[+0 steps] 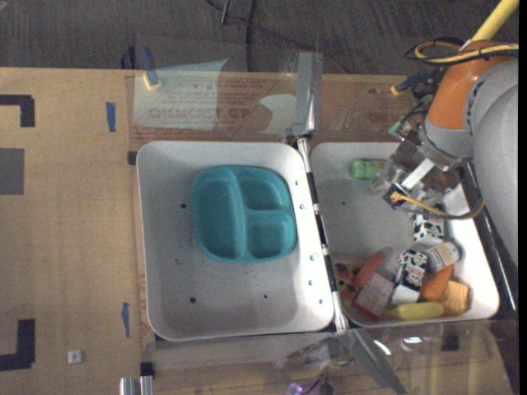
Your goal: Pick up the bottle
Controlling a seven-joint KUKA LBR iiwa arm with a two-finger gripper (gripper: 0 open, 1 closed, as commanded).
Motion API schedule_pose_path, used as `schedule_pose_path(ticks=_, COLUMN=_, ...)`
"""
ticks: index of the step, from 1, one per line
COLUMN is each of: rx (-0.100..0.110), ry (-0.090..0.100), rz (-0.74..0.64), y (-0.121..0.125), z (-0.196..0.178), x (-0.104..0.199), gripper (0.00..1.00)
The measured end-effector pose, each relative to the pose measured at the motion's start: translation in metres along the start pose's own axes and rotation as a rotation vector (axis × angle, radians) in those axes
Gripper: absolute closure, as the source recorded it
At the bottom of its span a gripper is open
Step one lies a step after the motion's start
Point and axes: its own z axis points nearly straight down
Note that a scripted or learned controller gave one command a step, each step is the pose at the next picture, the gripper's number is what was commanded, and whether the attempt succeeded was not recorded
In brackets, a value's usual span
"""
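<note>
Though I could not tell the gripper's [409, 189] state, I judged the bottle [434, 253], near the right bin's [350, 220] near edge: light, slick, grasp mid-body.

A divided tray [244, 213] lies in the left bin [165, 303]; toys [412, 282] crowd the right bin's [346, 212] near corner.

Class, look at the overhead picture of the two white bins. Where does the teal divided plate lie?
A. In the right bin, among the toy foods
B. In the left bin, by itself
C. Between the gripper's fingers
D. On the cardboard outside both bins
B: the teal divided plate lies flat inside the left bin, apart from the toy foods heaped in the right bin.
</note>
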Motion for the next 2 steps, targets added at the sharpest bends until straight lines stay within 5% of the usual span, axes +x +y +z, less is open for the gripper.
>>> schedule_pose_path(ticks=2, rx=-0.003, ry=-0.002, rz=0.007, y=0.0019, z=0.0001, x=-0.0032, gripper=0.0)
